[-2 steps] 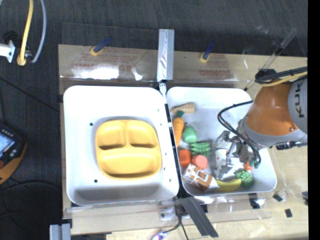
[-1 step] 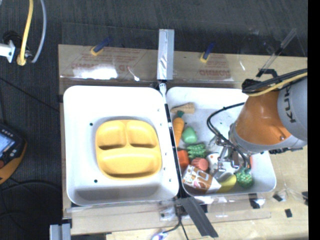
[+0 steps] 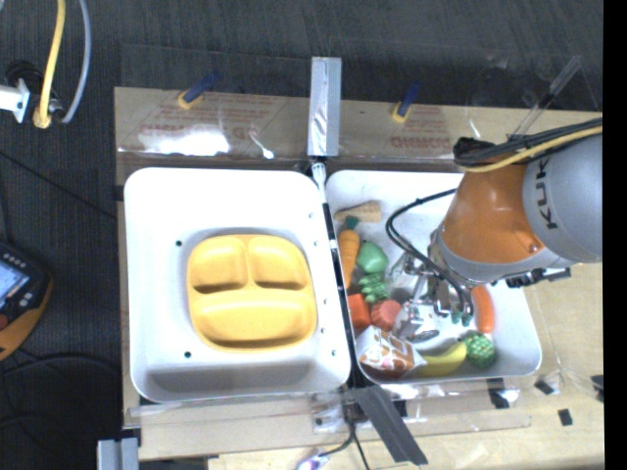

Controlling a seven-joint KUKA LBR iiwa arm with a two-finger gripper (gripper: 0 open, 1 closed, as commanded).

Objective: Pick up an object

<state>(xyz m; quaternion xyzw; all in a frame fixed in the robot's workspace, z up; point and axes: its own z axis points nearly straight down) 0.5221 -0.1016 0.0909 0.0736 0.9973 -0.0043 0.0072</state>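
Illumination is even and fairly bright over the left bin [image 3: 147,262], whose white walls approach overexposure. Glare streaks the clear plastic sheet [image 3: 196,130] just behind it. Soft shadow lies beneath the yellow tray [image 3: 252,290] inside it. The surrounding floor is dark. Detail is slightly soft throughout.

two white bins [image 3: 147,262], one yellow tray [image 3: 252,292], one banana [image 3: 443,358]

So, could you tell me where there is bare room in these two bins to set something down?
The left bin has bare white floor all round the yellow tray, widest along its left and near sides. The right bin is crowded: carrot, green toy, banana and the gripper fill its middle; a bare strip lies along its far wall.
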